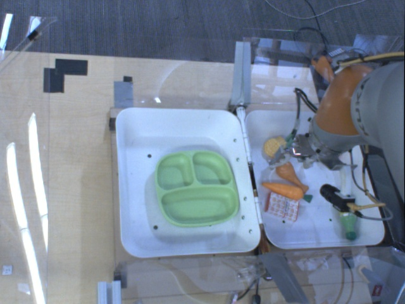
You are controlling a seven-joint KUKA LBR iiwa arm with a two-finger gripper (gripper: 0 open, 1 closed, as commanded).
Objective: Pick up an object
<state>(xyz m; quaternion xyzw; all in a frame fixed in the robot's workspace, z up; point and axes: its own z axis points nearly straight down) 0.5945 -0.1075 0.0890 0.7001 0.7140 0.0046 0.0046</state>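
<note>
While my jaws (292,151) hover in the right bin (373,236), their state unreadable, I should centre over the nearest carrot (292,173) mid-bin, then descend squarely.

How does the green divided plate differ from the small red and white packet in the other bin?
The green divided plate is large, one plain colour and moulded into three compartments; the red and white packet is small, flat and patterned. The plate lies alone in the left bin; the packet lies in the right bin, just below an orange carrot. Both lie flat.
</note>
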